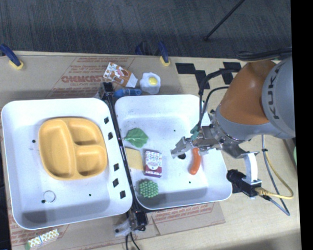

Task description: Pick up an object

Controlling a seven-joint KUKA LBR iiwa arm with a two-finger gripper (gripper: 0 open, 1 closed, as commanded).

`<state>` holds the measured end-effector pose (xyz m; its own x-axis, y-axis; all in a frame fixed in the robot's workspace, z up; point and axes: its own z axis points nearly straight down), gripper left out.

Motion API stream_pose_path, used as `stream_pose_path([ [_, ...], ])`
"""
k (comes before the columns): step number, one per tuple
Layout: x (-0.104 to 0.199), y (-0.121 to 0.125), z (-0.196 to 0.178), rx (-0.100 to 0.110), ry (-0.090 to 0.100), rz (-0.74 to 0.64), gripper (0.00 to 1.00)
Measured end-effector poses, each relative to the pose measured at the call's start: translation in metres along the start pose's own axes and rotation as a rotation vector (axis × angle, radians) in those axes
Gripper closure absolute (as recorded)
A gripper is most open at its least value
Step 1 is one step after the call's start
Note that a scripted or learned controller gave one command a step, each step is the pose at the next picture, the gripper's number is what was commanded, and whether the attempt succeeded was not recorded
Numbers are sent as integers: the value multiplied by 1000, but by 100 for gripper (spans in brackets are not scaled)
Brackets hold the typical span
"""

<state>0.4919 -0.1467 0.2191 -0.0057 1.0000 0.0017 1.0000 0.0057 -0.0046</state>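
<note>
The arm reaches into the right bin [207, 106], its pincer [186, 148] low over the bin floor. An orange carrot-like piece [194, 161] lies just beside and below the pincer tips; whether they touch it is unclear. Whether the pincer is apart or together cannot be told from here. The step in hand looks like the approach to a grasp. Next, the pincer must straddle the piece, then close and lift.
</note>
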Motion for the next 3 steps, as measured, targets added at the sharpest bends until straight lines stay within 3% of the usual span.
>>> stream_pose_path([
  [1, -67, 18, 120, -13, -6, 174, 0],
  [2, -64, 15, 116, 1, 0, 168, 100],
  [3, -64, 15, 116, 1, 0, 168, 0],
])
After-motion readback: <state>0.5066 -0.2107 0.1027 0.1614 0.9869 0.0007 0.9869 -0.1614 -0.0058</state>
